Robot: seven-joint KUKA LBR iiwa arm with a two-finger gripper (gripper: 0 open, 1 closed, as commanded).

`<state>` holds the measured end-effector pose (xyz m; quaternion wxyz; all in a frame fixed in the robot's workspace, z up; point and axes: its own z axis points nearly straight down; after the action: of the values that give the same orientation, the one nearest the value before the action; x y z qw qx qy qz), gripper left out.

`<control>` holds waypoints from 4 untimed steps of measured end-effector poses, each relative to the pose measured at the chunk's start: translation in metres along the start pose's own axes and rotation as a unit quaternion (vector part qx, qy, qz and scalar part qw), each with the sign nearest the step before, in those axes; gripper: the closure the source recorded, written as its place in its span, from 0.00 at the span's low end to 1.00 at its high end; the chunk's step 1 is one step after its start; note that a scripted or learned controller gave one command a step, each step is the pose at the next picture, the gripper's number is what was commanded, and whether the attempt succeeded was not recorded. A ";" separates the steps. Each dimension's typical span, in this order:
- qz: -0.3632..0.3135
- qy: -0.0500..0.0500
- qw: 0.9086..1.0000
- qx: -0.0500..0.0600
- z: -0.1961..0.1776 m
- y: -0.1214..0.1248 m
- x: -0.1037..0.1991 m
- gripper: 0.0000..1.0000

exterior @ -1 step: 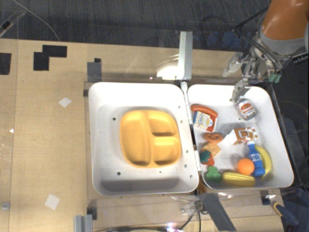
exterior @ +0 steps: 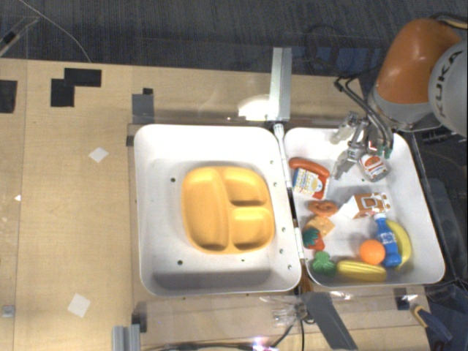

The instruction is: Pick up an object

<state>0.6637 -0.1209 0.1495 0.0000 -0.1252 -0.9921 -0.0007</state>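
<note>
A yellow divided tray (exterior: 225,209) is seated in the left bin (exterior: 150,196). Toy foods, among them an orange (exterior: 371,251) and a banana (exterior: 401,241), are gathered in the right bin (exterior: 428,218). The gripper (exterior: 351,156) is positioned over its upper part; its opening cannot be judged, and nothing is seen in its grasp.

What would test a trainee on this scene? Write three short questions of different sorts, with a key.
1. True or false: the yellow tray lies in the right bin.
2. Multiple choice: the gripper hangs over which part of the right bin? A) the far end, near the red and white packet; B) the near end, over the orange; C) the left bin.
3. Fill in: the blue bottle lies between the orange and the ____.

Key:
1. False; the yellow tray lies in the left bin.
2. A
3. Banana
</note>
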 end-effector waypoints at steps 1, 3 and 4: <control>0.158 0.003 0.987 -0.001 0.058 -0.010 0.000 0.00; 0.371 -0.006 0.929 0.000 0.055 0.026 0.007 0.00; 0.393 0.002 0.920 0.003 0.055 0.028 0.001 0.00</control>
<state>0.6701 -0.0939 0.0945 0.0028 -0.5047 -0.8633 0.0023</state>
